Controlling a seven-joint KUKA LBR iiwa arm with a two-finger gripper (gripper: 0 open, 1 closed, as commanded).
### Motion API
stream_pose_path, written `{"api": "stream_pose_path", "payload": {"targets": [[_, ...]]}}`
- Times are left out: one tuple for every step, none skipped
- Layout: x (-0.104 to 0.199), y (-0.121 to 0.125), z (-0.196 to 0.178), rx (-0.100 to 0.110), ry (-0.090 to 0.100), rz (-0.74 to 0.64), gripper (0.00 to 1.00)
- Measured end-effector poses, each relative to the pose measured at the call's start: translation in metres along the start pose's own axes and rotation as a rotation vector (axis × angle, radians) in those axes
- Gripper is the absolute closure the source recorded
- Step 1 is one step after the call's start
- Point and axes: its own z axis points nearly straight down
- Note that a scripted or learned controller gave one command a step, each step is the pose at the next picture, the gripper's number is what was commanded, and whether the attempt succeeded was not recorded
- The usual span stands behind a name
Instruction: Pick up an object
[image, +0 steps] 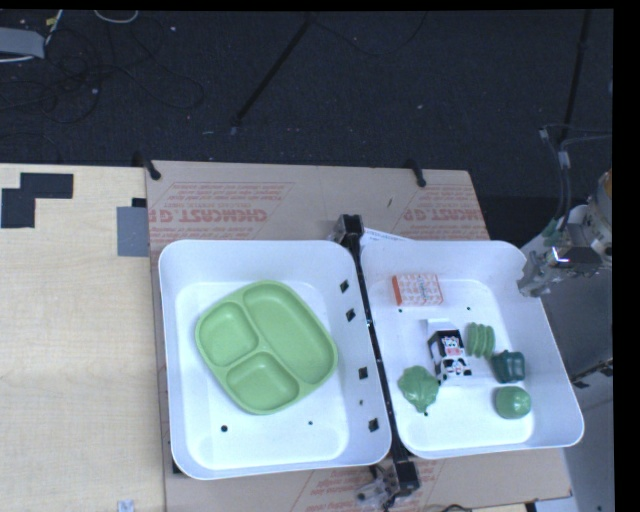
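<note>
Overhead, camera view: two white bins side by side on cardboard. Left bin (190, 270): one green sectioned tray (265, 345), lying flat. Right bin (500, 260): orange-and-white packet (417, 290) near the far wall; black-and-white cow figure (451, 356) at centre; ridged green piece (480, 339) just beside it; dark green pepper (508, 366); round green item (512, 402) near the right wall; leafy green item (418, 387) by the divider. Gripper (556, 258) hangs at the right bin's far right corner, above the rim; whether it is wide or narrow cannot be told; nothing seen in it. Risks, judged: cow, ridged piece and pepper sit close, so a descent there may nudge neighbours or pinch two; rounded items may roll away; items near walls leave little room.
</note>
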Motion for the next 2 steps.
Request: {"api": "stream_pose_path", "payload": {"targets": [[0.053, 0.018, 0.018, 0.005, 0.003, -0.003, 1.0], [0.104, 0.027, 0.037, 0.006, 0.002, -0.001, 1.0]]}}
